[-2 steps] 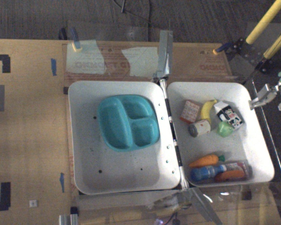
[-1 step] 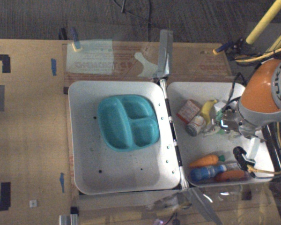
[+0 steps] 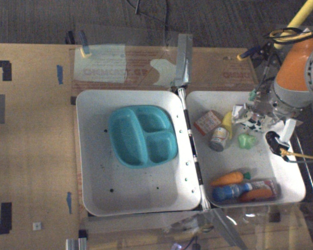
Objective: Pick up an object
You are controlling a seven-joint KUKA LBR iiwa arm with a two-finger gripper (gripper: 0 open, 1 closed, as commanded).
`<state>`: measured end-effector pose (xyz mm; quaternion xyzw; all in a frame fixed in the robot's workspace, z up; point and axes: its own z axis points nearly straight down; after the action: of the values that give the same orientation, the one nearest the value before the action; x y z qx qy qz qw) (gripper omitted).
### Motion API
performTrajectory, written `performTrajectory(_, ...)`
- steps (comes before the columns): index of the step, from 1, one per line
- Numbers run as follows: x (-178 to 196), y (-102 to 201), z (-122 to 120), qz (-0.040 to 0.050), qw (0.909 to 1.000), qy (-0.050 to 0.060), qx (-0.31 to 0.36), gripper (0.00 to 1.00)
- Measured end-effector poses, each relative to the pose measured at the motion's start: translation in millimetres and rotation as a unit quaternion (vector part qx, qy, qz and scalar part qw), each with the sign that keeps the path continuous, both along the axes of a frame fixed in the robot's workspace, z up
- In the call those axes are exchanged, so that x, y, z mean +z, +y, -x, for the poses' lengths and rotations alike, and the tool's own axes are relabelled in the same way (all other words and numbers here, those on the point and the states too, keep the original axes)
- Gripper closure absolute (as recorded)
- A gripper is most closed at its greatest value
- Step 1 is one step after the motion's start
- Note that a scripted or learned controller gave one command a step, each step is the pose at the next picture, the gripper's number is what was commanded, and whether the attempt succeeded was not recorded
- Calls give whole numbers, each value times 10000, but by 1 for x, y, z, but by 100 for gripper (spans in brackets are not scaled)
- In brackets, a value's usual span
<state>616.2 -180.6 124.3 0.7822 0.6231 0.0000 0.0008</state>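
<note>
The arm (image 3: 297, 74) is cut off by the right edge, its lower links out of frame. The gripper (image 3: 255, 120) blurs into a black-and-white clutter over the right bin (image 3: 289, 189), covering part of what may be a small toy. Print on the small carton (image 3: 207, 122) and the can (image 3: 218, 137) is too small to read.

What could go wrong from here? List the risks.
1. The claw hangs over the right bin's far edge, near a small black-and-white toy and a green piece; it might nudge both and grip neither.
2. The can, box and yellow piece sit packed together, so a grab there may catch two things or slip.
</note>
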Motion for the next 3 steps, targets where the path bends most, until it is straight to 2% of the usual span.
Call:
performTrajectory(1,17,-29,-52,1,9999,2,-148,0)
performTrajectory(2,72,-14,-38,2,9917,2,1284,0)
performTrajectory(3,-1,4,-24,53,9917,-127,1275,0)
